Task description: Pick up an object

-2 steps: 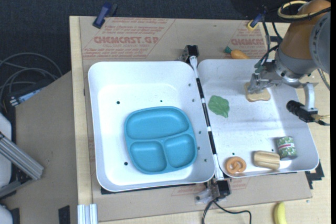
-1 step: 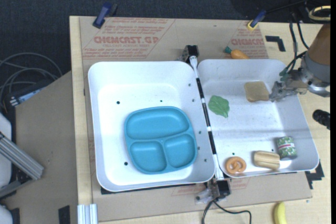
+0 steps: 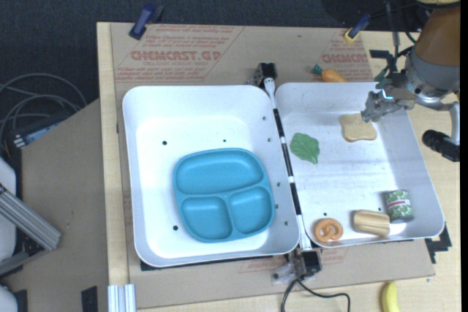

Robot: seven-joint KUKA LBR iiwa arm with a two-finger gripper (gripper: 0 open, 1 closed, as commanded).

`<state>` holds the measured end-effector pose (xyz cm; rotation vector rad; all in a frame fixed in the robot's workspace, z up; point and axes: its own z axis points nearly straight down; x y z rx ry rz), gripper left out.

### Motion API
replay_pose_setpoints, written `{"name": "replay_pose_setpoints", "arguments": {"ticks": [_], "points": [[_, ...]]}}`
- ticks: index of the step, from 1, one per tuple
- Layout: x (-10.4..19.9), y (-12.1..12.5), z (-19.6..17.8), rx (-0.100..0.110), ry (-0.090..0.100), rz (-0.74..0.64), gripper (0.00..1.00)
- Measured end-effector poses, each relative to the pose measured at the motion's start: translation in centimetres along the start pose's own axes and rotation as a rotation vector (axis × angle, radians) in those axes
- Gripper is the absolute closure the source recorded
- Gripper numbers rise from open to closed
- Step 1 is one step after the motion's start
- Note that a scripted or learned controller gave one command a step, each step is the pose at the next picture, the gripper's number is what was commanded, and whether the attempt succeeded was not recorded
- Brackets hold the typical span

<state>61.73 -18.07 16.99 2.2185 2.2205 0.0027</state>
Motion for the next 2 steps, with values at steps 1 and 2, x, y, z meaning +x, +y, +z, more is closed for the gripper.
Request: {"name": "replay_pose_setpoints", "arguments": {"ticks": [1, 2], "points": [[0.0, 0.0, 0.0, 0.001, 0.0, 0.0, 0.0], [2.1, 3.0, 8.3, -0.002, -0.001, -0.001, 0.0]]}}
